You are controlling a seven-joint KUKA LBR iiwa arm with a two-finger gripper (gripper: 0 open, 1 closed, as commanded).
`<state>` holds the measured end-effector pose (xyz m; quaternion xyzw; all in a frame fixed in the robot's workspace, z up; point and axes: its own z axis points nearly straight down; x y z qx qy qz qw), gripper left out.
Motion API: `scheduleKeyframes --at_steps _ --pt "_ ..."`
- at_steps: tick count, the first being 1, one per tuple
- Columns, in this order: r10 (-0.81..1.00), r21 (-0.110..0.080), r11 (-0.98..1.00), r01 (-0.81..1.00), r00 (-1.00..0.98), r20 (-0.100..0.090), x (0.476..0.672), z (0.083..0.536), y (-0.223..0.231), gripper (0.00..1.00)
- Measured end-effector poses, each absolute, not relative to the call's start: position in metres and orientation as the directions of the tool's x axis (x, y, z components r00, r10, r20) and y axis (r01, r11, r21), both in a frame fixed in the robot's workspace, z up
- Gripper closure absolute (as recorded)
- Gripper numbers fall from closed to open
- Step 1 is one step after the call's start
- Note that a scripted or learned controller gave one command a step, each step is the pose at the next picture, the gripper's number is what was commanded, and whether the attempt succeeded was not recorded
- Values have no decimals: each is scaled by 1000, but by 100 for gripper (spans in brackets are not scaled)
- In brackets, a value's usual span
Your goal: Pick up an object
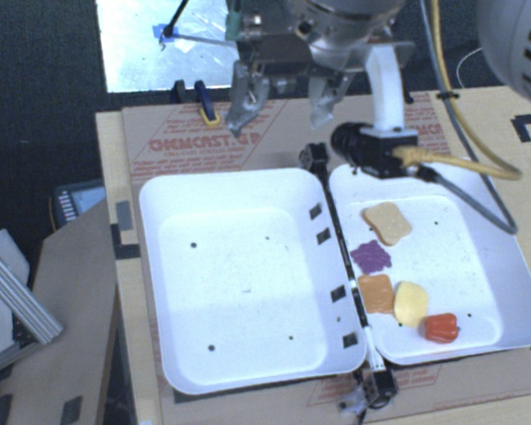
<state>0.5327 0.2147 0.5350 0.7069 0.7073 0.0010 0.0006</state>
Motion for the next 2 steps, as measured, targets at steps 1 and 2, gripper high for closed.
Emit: scheduleKeyframes --at_steps 1,2 --pt "1000 2 1 1000 -1 1 533 535 215 0" --pt "1000 2 1 1000 -1 1 533 535 215 0"
